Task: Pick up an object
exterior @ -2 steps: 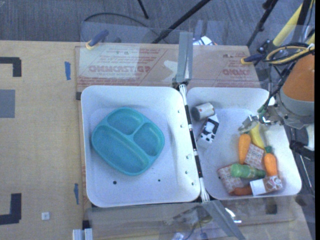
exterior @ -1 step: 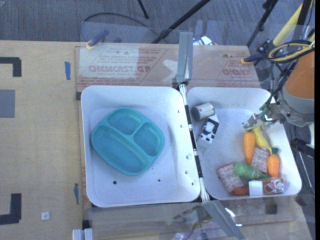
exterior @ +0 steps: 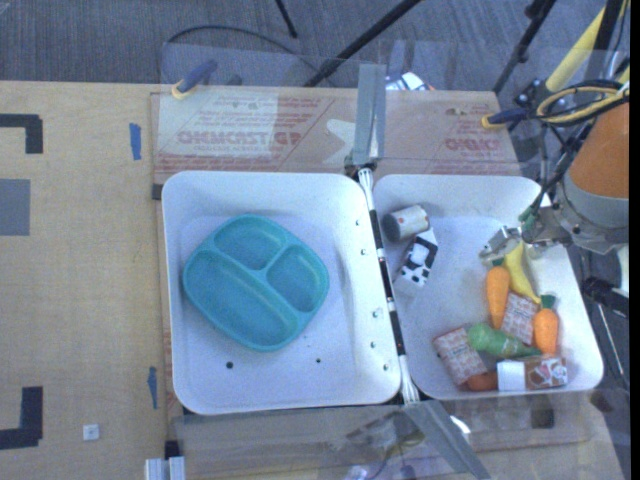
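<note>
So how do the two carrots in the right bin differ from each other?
The upper carrot lies on bare bin floor just left of the banana, while the lower carrot lies nearer the bin's right wall, among the packets. The upper carrot is close below the gripper; the lower carrot is farther from it. The lower carrot's green top shows clearly; the upper carrot's does not. Both are orange and lie roughly lengthwise up the view.

arm (exterior: 600,183): cut off by right edge, only orange band and wrist show
hand (exterior: 505,243): small and blurred, finger state unreadable
banana (exterior: 519,273): top end hidden under hand
packets (exterior: 520,317): print too small to read
pile (exterior: 505,353): items overlap, lower ones partly hidden
</note>
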You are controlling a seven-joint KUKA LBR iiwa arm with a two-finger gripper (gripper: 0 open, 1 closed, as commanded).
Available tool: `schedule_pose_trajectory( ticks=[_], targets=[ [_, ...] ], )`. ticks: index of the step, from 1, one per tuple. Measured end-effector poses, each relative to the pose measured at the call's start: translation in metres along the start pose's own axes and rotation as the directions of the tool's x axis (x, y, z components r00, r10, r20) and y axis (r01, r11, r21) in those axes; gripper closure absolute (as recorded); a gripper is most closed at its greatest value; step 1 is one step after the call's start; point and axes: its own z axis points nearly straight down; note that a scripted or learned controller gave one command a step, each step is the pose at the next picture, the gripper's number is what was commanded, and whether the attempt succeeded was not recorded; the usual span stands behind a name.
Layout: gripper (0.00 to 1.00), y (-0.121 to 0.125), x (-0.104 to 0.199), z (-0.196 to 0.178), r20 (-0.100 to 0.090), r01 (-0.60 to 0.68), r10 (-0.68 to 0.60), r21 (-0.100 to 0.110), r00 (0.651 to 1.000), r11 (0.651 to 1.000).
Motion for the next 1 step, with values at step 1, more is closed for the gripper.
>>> schedule_pose_trajectory(
  ticks=[1],
  targets=[
    [0.00,-0.0249,0.0114,0.0204,0.003,0.000,0.000,0.004,1.000,1.000]
  ],
)
